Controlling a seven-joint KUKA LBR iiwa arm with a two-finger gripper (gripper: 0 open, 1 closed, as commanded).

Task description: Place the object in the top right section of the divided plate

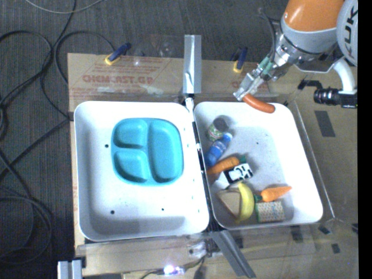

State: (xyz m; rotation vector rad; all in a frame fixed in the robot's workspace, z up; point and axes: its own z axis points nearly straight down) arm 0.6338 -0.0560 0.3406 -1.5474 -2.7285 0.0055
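A blue divided plate (pixel 148 150) lies in the left white bin (pixel 93 173), with two small sections on its left and one large section on its right. My gripper (pixel 243 94) hangs over the back rim of the right bin (pixel 302 156). It is shut on the left end of an orange-red sausage (pixel 260 104), which sticks out to the right just above the rim. The plate is well to the left of the gripper and lower in the view.
The right bin holds a small can (pixel 219 126), a blue bottle (pixel 218 149), two carrots (pixel 224 164) (pixel 275 192), a black-and-white item (pixel 242 172), a banana (pixel 247 200), a bread wedge (pixel 231 203) and a tan block (pixel 270 213). A metal divider (pixel 192 63) stands behind the bins.
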